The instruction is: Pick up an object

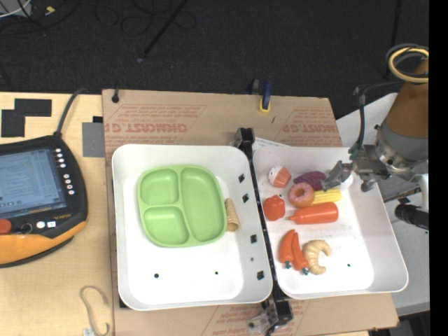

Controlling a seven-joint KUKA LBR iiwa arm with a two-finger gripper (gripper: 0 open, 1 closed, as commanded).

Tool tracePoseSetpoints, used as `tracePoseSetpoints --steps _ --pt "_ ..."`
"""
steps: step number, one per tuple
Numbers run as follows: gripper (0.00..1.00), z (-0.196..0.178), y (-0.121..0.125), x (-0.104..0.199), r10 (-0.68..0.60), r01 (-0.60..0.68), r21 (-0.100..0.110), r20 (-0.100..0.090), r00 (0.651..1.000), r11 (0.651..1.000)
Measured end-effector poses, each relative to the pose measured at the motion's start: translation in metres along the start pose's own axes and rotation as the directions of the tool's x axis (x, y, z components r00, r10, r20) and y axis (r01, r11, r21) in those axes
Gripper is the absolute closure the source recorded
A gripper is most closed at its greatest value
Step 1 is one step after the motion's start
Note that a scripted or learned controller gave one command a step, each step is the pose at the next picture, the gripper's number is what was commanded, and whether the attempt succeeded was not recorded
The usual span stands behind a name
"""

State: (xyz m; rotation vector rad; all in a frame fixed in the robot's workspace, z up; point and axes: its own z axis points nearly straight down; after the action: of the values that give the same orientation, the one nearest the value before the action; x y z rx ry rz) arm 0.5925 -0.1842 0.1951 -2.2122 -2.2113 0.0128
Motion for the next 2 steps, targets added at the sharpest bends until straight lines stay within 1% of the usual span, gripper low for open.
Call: tracePoseSetpoints --steps 1,2 --pt "0.0 -0.007 0.003 0.0 -0.001 0.001 -0.013 0.003 1.0 1.0" --pt "0.0 0.039 0.011 0.003 -0.007 0.007 -0.009 0.002 1.0 1.0"
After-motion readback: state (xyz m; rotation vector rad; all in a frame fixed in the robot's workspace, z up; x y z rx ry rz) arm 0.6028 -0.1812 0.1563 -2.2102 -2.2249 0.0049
